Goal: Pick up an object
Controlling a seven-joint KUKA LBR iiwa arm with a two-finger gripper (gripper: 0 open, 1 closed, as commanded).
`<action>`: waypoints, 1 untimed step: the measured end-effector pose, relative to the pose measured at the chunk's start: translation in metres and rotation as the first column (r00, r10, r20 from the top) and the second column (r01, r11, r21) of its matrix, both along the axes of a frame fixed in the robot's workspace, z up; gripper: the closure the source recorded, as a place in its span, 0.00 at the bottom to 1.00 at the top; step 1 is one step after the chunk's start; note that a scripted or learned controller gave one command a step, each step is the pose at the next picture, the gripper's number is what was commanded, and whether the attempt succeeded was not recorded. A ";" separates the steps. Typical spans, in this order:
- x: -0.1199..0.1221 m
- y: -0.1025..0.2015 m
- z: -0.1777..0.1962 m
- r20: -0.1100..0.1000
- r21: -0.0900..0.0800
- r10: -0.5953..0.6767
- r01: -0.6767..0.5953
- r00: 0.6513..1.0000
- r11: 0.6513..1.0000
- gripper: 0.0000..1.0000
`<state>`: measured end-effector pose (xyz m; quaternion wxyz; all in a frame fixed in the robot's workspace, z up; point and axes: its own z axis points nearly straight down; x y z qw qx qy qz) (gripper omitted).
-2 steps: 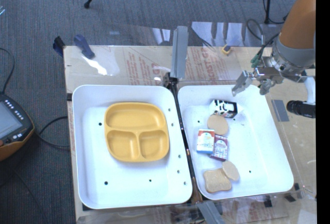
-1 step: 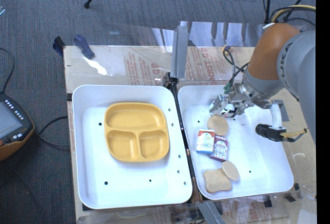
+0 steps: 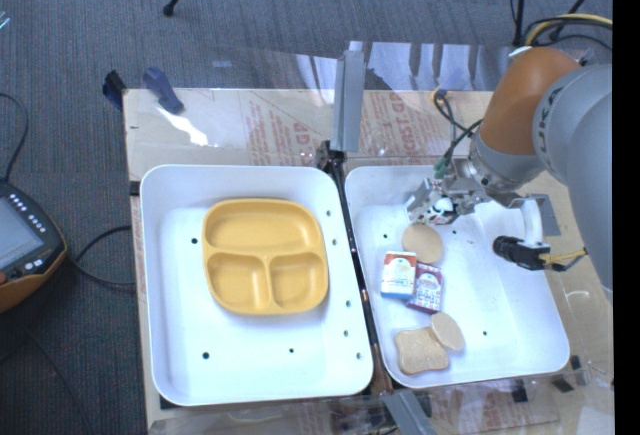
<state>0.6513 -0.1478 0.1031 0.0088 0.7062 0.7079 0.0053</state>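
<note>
Right bin holds the pickable things; left bin holds a yellow divided plate.

Claw sits low at the back-left of the right bin, hanging from the orange-banded wrist. Cannot tell whether it is spread or closed — the tip is a small dark-and-white tangle at this angle, and nothing can be made out between its tips.

Nearest object: a round tan disc, cracker- or cookie-like, lying flat just in front of the claw, toward the camera. No long axis to line up on. Judgement: if this is the target, the move is a short shift forward and then down.

Beyond it, same direction:
- red-and-white small box and a darker red box, side by side and touching, long axes running roughly front-to-back
- slice of toast with a second round disc overlapping its right edge

Labels: printing on both boxes, too small to read. Red lettering on the cardboard over the tabletop — not legible with any confidence.
</note>
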 end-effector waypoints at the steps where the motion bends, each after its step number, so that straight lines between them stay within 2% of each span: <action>1: 0.004 0.002 0.014 0.010 0.002 0.003 -0.003 1.000 1.000 1.00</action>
